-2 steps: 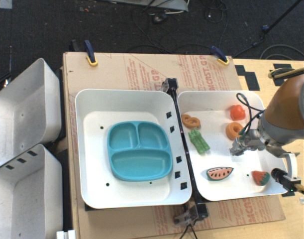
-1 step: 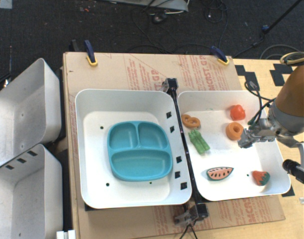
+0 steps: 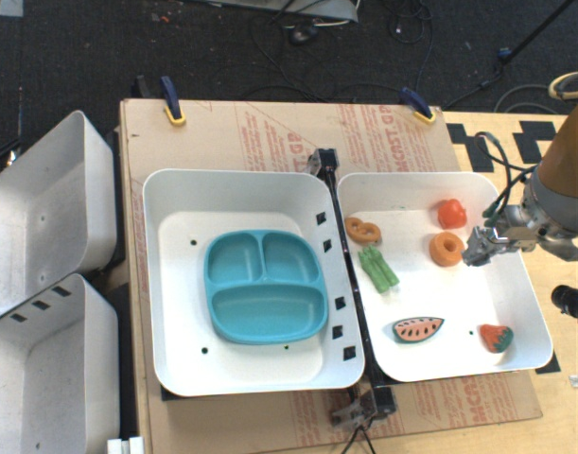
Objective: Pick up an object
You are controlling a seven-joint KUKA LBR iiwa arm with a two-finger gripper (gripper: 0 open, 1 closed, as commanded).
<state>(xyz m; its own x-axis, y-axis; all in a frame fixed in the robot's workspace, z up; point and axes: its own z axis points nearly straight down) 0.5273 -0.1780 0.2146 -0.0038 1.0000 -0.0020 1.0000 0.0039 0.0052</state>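
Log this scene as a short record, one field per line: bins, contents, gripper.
left bin: holds a teal divided plate
right bin: holds six small toy foods
far side: pretzel, red piece, orange ring
middle: green piece, beside the divider
near side: watermelon slice, small red and green piece
gripper: over the right bin, just right of the orange ring; nothing visibly between its fingers

- A grey robot arm (image 3: 557, 192) with an orange band above its wrist reaches in from the right edge.
- Its two-finger gripper (image 3: 478, 250) points leftward and down, low, at the arm's left end.
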